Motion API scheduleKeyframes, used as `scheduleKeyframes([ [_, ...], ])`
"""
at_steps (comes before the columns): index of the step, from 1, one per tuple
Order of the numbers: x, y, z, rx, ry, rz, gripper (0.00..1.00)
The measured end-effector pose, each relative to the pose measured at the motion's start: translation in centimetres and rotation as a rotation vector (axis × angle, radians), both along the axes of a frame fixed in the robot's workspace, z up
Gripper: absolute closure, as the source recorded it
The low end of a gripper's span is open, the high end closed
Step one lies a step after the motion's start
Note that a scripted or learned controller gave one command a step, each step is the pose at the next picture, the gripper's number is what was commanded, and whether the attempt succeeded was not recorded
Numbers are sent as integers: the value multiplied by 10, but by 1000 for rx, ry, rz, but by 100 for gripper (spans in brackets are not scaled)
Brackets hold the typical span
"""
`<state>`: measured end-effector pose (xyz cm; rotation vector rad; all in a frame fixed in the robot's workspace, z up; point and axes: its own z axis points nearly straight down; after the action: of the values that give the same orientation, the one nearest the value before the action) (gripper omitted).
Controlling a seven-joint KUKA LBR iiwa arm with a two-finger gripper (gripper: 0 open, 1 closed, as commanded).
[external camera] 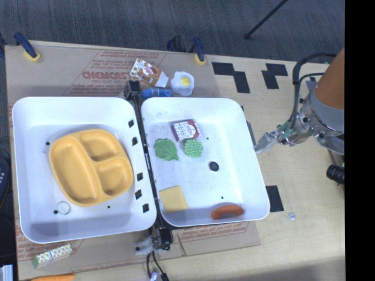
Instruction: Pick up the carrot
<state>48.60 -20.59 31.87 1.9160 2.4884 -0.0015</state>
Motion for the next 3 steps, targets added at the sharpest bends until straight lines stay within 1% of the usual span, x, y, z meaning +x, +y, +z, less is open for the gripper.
scheduleKeyframes([
  [1,-10,0,-125,2,5,-454,100],
  [2,-10,129,-128,2,6,-490,100],
  [3,-10,50,-79,1,2,-344,100],
])
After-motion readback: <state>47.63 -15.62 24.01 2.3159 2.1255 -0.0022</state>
